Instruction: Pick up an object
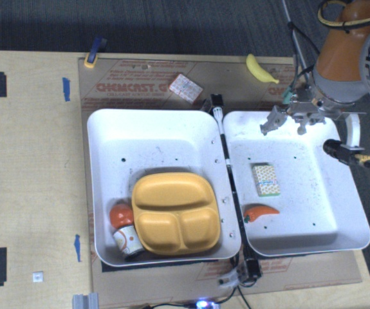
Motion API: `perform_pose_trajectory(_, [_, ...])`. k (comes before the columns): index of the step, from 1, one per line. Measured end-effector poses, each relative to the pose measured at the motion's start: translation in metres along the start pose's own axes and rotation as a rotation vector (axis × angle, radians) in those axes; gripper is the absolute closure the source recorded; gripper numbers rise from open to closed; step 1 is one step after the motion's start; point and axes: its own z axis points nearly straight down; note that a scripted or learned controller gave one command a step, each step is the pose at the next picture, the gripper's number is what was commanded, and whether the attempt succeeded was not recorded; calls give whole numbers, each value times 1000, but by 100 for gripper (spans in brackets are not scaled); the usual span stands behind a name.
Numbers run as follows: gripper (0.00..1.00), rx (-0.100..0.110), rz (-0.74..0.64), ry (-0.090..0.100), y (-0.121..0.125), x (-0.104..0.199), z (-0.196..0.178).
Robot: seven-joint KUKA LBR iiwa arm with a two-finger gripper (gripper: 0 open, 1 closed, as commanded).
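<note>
yellow plastic dominates the left bin (107,134): a compartment tray (174,211) lies flat near its front wall, and an orange-and-white object (124,227) is wedged between the tray and the bin's corner, partly covered by the tray's edge, so what it is stays unclear. the right bin (339,230) offers looser pickings, a small patterned packet (266,179) lying flat mid-floor and an orange carrot-like toy (260,212) just in front of it, the two apart with bare floor around them, which should suit a grasp from above. the hand (287,118) hangs over that bin's back edge, well apart from both; its fingers look spread with nothing between them. the arm's upper part is cut off at the frame. on the worktop (24,172) behind the bins lie a banana (260,69) and a small card (185,87), print unreadable.
</note>
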Motion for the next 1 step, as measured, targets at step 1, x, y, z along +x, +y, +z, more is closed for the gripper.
perform_pose_trajectory(1, [0,-4,1,-1,-30,6,107])
